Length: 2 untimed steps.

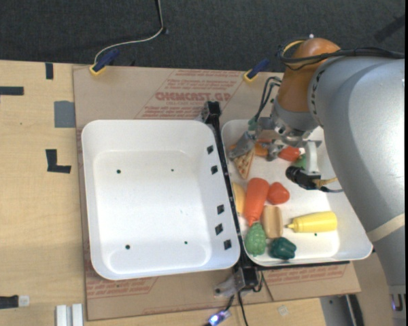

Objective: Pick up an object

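Two white bins sit side by side; the left bin (pixel 149 263) holds nothing, the right bin (pixel 347 246) holds all the items. Nearest lie a dark green pepper (pixel 283 248) and a lighter green vegetable (pixel 256 239), then a yellow mustard bottle (pixel 315 221), a hot dog (pixel 272 221), an orange carrot (pixel 255 197) and a red tomato (pixel 278 193). Farther back, the gripper (pixel 258 141) hangs low over the bin's far left corner, just beside a pizza slice (pixel 243 163). Whether it is parted or closed cannot be told, and no item is seen in its grasp. Judgement: no pick is completed; grasp and lift remain.
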### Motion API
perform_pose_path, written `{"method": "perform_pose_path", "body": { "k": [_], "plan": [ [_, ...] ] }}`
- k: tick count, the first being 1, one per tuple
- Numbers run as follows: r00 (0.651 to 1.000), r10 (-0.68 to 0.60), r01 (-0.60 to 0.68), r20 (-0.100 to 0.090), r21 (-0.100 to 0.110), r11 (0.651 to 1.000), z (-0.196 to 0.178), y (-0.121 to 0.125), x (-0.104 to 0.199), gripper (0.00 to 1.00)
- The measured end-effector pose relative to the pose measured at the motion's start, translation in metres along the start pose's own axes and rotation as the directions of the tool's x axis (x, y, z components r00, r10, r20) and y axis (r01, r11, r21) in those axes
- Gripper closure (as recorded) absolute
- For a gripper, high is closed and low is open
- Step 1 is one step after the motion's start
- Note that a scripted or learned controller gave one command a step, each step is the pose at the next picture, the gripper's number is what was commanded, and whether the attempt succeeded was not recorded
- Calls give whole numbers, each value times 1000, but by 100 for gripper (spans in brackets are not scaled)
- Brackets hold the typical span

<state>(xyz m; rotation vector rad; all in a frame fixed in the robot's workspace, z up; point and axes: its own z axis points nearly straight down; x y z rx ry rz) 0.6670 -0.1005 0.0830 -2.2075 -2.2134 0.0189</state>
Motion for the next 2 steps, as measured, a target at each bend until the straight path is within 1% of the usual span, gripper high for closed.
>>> {"method": "perform_pose_path", "body": {
  "k": [1,2],
  "plan": [
    [1000,2,-2,4,1,1000,-10,-2,-2,100],
    [1000,-8,8,-1,-29,1000,-108,1,100,100]
  ]
}}
